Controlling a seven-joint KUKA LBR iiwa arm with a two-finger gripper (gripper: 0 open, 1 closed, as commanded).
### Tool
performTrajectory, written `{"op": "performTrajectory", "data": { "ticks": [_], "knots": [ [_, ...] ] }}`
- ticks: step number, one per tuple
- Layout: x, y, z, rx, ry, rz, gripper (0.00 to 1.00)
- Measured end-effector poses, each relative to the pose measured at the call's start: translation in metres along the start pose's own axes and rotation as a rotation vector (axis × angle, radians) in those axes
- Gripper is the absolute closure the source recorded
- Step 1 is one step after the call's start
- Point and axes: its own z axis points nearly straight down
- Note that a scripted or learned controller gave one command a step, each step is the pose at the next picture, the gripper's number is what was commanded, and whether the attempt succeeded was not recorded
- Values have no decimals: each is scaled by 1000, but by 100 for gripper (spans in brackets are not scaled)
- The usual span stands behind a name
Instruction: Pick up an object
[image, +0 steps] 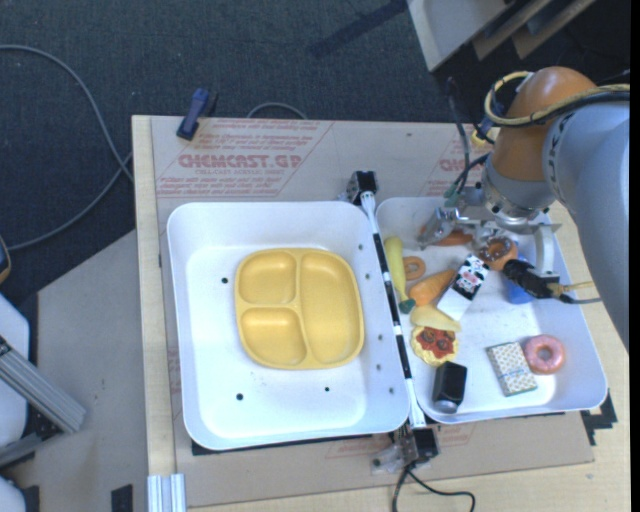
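Note:
My gripper (489, 233) hangs low over the back of the right bin (575, 392), under the orange band of the arm (540, 120). An orange item (497, 247) lies right beneath it, partly covered by it. Just in front of the gripper stand a white and black carton (467, 279), a blue piece (519, 292) and an orange carrot (431, 288). A yellow banana (395, 262) lies along the bin's left wall. Nearer the front are a pizza slice (436, 341), a black block (450, 384), a patterned wafer (512, 367) and a pink donut (546, 353).
The left bin (200, 400) holds a yellow divided plate (299, 306). A black clamp (362, 184) sits at the back where the bins meet, another at the front (420, 442). A blue clip (193, 113) lies on the board's far left corner.

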Motion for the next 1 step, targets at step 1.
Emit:
{"op": "performTrajectory", "data": {
  "ticks": [1],
  "knots": [
    [-4, 0, 0, 0, 0, 0, 0]
  ]
}}
